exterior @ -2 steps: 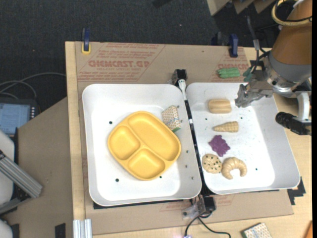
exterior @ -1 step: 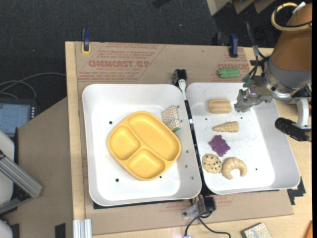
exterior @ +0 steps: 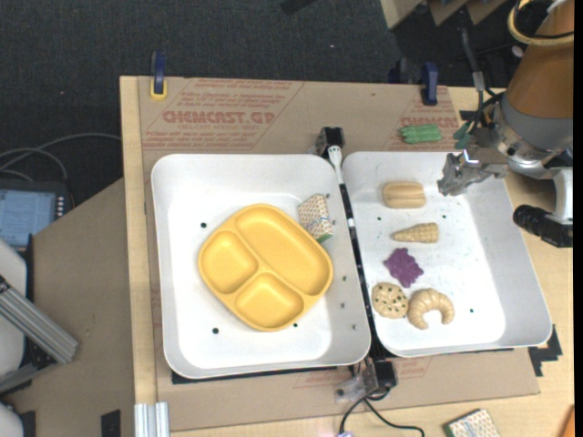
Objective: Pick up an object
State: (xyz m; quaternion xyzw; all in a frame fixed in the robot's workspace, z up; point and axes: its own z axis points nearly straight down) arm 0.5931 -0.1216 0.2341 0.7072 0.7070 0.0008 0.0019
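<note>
In the camera view, we look down on two shallow white bins side by side on a brown board. The left bin [exterior: 173,244] holds a yellow divided plate [exterior: 264,267] with three compartments, lying at a slant near the bin's middle. Just beyond the plate's far right edge, touching it or nearly so, we see a small patterned pouch [exterior: 315,213] close to the bin's right wall.

The right bin [exterior: 510,280] holds the toy foods. At its far end lies a tan bread roll [exterior: 404,194]. Nearer to us sits a waffle cone [exterior: 416,234] lying on its side, its tip pointing left. Nearer still is a purple grape cluster [exterior: 403,266]. At the near end, a chocolate-chip cookie [exterior: 390,299] and a croissant [exterior: 430,307] lie just beside each other, the cookie on the left.

The arm [exterior: 542,80] comes in from the right, its orange band above the wrist. The gripper [exterior: 453,178] hangs over the far right part of the right bin, just right of the bread roll and apart from it. We see nothing between its fingers, and we cannot tell whether they are apart or together.

A green toy [exterior: 421,134] lies on the board beyond the right bin's far edge.
</note>
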